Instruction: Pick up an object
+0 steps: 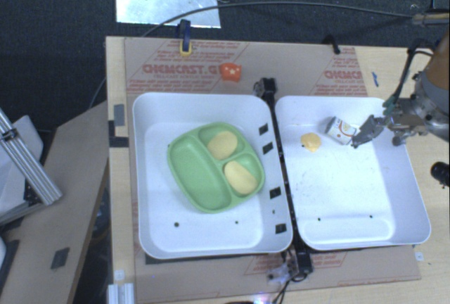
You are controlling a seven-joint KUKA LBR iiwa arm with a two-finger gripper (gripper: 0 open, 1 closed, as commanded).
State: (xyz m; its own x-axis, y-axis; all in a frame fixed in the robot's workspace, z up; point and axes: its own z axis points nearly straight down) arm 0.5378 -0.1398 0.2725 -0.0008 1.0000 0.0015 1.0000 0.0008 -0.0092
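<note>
Right bin, white, shallow: small white carton with red-orange print, lying tilted in the far part; small yellow lump just left of it, apart from it.

Left bin, white, shallow: green divided tray, three compartments; one pale yellow piece in the far small compartment, another in the right small one; long compartment bare.

Bench, beyond the bins: small orange object; blue-and-yellow clamp at the far edge.

Tool, dark, reaching in from the right, tip just beside the carton's right end, possibly touching. Grip state: cannot tell; nothing seen held.

Step in hand, by judgement: approach to the carton, likeliest target as the nearest thing. Task barely begun, nothing lifted.

Advice for the grasp: centre over the carton's middle, not its end; align across the narrow width; descend fully before closing, since a tilted light carton likely skids when nudged sideways. Avoid catching the yellow lump. Lift straight up, slowly.
</note>
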